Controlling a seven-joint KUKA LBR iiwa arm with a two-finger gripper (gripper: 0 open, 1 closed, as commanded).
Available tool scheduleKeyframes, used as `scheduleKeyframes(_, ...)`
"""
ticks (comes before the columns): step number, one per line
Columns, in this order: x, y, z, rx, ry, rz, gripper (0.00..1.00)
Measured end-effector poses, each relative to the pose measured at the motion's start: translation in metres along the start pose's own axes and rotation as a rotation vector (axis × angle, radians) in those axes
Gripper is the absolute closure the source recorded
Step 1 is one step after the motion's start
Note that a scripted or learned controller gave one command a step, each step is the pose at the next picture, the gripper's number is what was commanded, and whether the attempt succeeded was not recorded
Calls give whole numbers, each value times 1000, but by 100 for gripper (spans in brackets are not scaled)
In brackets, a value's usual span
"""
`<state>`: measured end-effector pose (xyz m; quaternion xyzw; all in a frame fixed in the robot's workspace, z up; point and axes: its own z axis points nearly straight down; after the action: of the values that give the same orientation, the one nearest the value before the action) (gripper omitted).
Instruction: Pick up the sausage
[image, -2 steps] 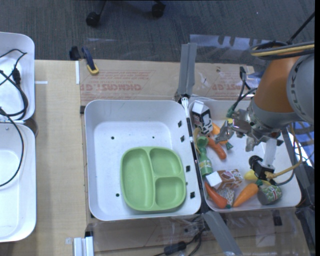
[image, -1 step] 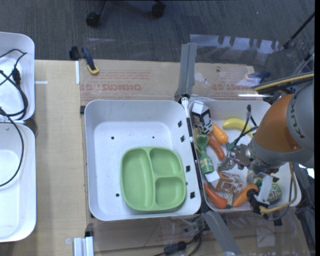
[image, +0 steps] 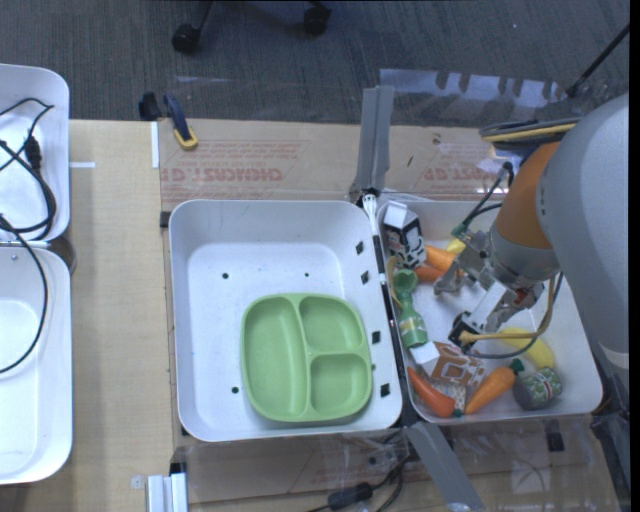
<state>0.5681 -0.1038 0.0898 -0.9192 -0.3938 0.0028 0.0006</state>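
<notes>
Plainly, the task is sitting at its very start. The bench (image: 110, 300) is carrying two white bins, and the grey arm (image: 590, 230) is reaching in from the right over the right bin (image: 578, 372). The left bin (image: 210, 300) is holding a green divided plate (image: 305, 357). The claw (image: 458, 282) is hanging low around the middle of the right bin, near an orange carrot (image: 437, 262). I cannot tell whether it is spread or pressed together. The sausage (image: 430, 392), which I am taking to be the red-orange piece, is lying in that bin's near left corner, beside a small printed box (image: 455, 368) and apart from the claw. Reaching, gripping and lifting are all remaining.
</notes>
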Motion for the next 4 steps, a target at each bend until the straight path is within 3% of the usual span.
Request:
scheduleKeyframes(1,-11,98,-1,0,1,186,0)
scheduleKeyframes(2,34,65,0,7,-7,133,0)
scheduleKeyframes(3,42,33,-1,1,0,203,0)
scheduleKeyframes(4,41,33,-8,3,-4,197,100)
